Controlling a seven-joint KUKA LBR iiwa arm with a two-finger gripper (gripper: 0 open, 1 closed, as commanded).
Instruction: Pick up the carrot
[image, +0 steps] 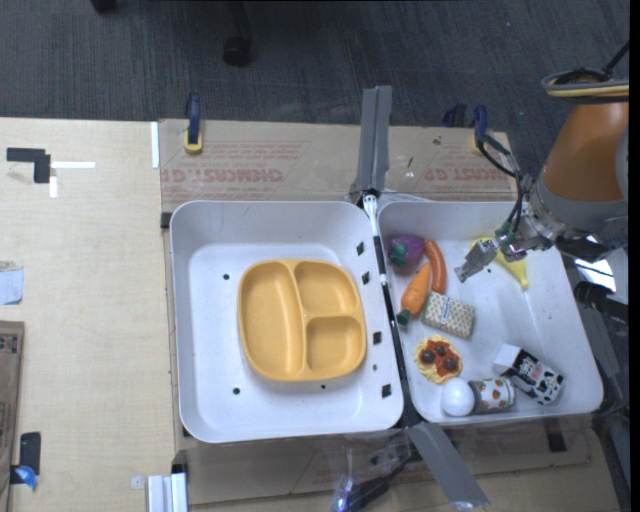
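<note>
Nearest me, toys crowd the right bin's front edge: a white ball, a can and a pizza slice, scattered loose as pick targets. Further back the carrot lies tilted by the divider with a sausage just beside it; the gripper hovers near, though I cannot tell how it is set. Left, a yellow tray fills its bin, and beyond the cardboard backing runs dark carpet.

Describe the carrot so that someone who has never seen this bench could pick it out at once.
Look in the right bin, at its upper left part beside the divider. The carrot lies there tilted, below a purple item and beside a red-orange sausage-like piece. It alone is orange and tapers, with a green tip at its lower end.
</note>
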